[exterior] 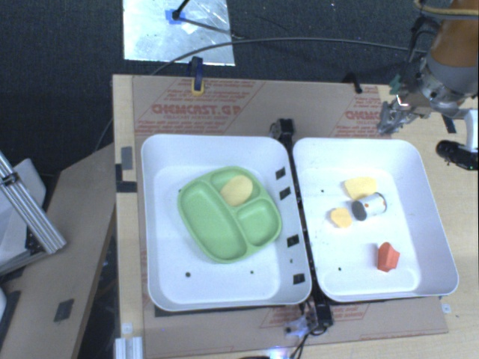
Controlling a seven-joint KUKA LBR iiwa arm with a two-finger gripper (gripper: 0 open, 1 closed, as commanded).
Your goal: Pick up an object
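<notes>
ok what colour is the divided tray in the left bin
Light green; the divided tray shows best in the camera view, with a yellow piece in one compartment.

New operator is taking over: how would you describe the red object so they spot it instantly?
Look in the right bin, the one without the green tray. Near its front right corner sits the red block, apart from the yellow pieces and small cylinder; it is the one red item there.

Even, bright overhead light; glare on the foil sheet (178, 19); slightly soft focus.
</notes>
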